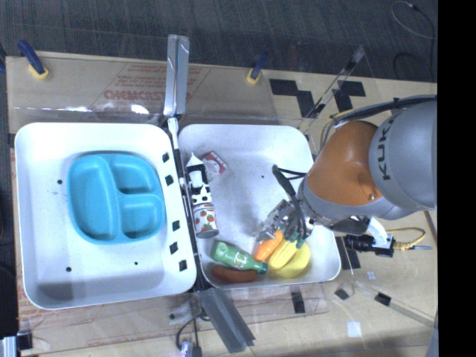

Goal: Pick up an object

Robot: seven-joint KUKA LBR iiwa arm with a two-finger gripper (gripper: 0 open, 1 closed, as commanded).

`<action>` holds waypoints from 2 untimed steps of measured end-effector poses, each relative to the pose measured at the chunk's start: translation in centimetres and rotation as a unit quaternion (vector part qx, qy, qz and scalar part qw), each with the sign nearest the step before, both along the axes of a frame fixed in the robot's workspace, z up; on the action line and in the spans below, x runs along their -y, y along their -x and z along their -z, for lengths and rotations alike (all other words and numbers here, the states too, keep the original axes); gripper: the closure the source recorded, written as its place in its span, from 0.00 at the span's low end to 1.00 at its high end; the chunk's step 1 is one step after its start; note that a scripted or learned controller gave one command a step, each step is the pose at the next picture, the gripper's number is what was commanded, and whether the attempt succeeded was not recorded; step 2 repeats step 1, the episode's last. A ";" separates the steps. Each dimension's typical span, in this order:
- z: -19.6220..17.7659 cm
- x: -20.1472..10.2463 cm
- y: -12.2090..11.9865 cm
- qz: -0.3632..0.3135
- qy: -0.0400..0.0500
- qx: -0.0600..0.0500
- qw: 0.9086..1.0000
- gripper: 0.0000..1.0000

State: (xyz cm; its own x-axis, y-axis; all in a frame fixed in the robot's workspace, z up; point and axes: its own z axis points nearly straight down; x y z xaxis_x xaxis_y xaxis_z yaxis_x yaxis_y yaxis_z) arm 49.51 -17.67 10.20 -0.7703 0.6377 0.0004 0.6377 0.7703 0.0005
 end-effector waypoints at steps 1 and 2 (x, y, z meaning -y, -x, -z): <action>-1.0 -0.1 -0.1 -0.002 0.000 0.001 1.000 1.00; -1.0 -0.1 -0.1 -0.002 0.000 0.001 1.000 1.00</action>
